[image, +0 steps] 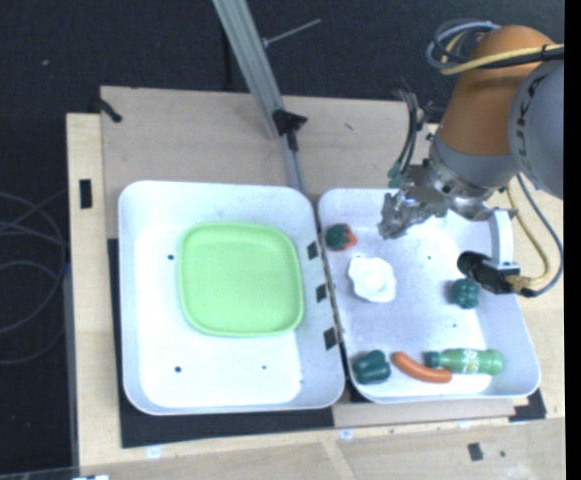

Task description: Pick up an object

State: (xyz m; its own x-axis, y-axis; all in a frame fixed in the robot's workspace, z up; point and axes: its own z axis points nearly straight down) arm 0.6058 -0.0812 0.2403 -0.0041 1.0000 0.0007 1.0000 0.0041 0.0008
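Arm over the right bin, nothing in its grip that can be seen.

Starting left: the left bin (140,298) carries a green plate (241,278) lying flat near its middle. Across the divider into the right bin (515,338): a small red-and-green vegetable (340,236) at ten o'clock, a white crumpled lump (372,278) just left of centre, a dark green pepper (371,367) at seven o'clock, an orange carrot (420,368) touching the green bottle (466,361) at six o'clock, and a small teal piece (464,292) at three o'clock. The gripper (398,216) hangs at eleven o'clock above bare floor, apart from the lump; how wide it stands, I cannot tell.
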